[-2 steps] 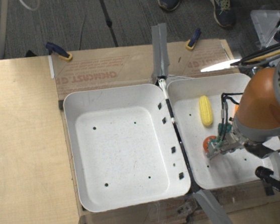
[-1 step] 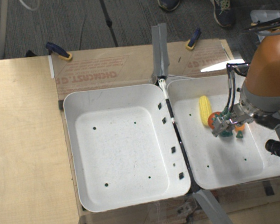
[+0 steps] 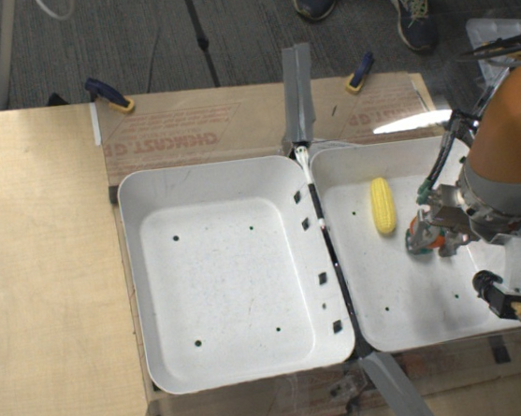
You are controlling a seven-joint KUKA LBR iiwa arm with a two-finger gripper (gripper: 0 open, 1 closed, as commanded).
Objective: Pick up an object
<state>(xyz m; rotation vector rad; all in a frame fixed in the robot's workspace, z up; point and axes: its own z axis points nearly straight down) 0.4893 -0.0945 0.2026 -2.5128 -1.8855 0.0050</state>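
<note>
The gripper (image 3: 421, 235) hovers in the right bin (image 3: 370, 330), right of frame, beside a yellow corn cob (image 3: 383, 204). Whether its jaws are parted or clenched cannot be told.

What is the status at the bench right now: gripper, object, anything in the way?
Gripper low over right bin, beside the target. Yellow corn cob lying on bin floor, not held. Nothing between gripper and cob.
</note>
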